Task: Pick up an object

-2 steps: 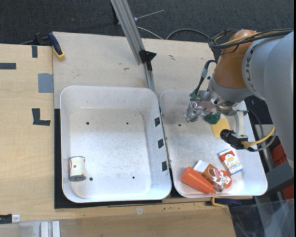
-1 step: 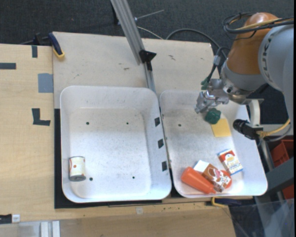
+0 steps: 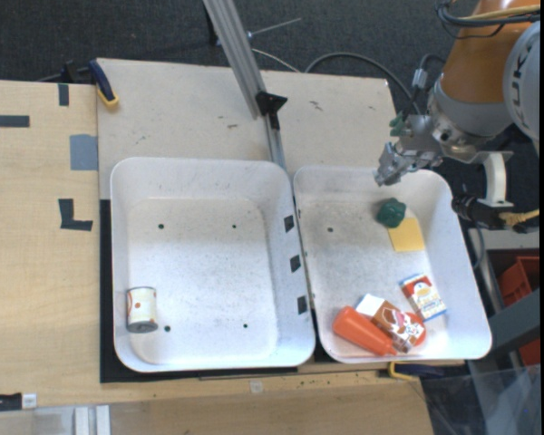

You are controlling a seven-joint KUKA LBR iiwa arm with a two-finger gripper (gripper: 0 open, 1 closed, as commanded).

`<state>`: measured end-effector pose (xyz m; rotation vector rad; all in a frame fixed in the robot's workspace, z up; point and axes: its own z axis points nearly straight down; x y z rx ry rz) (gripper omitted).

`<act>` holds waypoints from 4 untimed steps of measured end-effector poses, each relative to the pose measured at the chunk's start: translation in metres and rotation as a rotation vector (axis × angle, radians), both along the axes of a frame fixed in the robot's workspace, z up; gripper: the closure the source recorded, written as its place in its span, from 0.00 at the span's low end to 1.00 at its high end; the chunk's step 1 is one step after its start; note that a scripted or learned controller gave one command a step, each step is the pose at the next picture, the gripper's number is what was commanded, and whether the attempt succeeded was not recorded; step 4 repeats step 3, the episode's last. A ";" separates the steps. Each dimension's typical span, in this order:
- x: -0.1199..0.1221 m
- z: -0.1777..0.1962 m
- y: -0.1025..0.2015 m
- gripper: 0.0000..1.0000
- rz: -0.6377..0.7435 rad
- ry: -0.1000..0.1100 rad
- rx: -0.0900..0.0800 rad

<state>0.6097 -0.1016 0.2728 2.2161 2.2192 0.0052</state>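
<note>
Across the lower frame, a pale wooden surface (image 3: 36, 270) carries two white bins (image 3: 118, 184), dark floor beyond. At upper right the hand (image 3: 392, 172) hangs over the right bin's far rim; its spread I cannot tell. Just below lie a green lump (image 3: 392, 212) and yellow sponge (image 3: 406, 236); an orange bottle (image 3: 361, 331) and cartons (image 3: 423, 296) sit lower, a can (image 3: 141, 309) lower left.

A silver aluminium post (image 3: 240, 48) slants up well left of the gripper (image 3: 392, 169). Farther left, a blue-and-yellow clamp (image 3: 103, 82) and grey tape squares (image 3: 83, 150) sit on the pale wooden bench (image 3: 27, 270).
</note>
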 end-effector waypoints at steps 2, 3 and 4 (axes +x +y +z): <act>-0.043 -0.033 0.098 1.00 0.004 0.011 0.003; -0.060 -0.047 0.151 1.00 0.005 0.011 0.003; -0.060 -0.047 0.151 1.00 0.005 0.011 0.003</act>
